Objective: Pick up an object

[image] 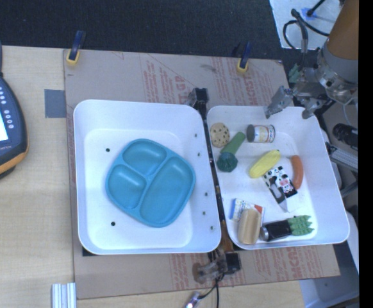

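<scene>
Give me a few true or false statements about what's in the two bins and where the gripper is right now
1. The blue divided plate lies in the left bin. True.
2. The cookie sits on the blue plate. False: it lies in the right bin, near its upper left corner.
3. The gripper hovers at the right bin's upper edge. True.
4. The gripper holds the small can. False: the can lies in the bin, apart from the gripper.
5. The yellow corn lies beside the sausage. True.
</scene>
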Available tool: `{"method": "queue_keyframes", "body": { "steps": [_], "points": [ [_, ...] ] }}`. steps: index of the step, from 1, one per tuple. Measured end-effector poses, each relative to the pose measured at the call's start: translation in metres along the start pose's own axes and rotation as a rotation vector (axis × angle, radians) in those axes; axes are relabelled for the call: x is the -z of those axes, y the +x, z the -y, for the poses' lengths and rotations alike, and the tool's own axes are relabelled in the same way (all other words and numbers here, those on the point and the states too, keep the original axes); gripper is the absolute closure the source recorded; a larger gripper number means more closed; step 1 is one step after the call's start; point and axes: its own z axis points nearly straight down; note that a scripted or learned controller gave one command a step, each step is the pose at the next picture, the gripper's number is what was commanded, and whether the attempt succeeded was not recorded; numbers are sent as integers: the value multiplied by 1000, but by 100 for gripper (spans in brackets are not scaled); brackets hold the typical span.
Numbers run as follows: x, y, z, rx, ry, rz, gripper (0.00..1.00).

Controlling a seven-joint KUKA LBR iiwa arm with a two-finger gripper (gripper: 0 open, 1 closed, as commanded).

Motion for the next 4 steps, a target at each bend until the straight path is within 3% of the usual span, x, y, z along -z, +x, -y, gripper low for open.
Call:
{"method": "queue_keyframes", "body": {
  "steps": [1,2,3,4],
  "points": [
    [-158,5,27,1,-8,2,0],
    [-175,11,-22,-11,30,-6,0],
    [-172,-14,-28,-3,-3,0,0],
    [-174,30,-28,1,0,0,0]
  ]
}}
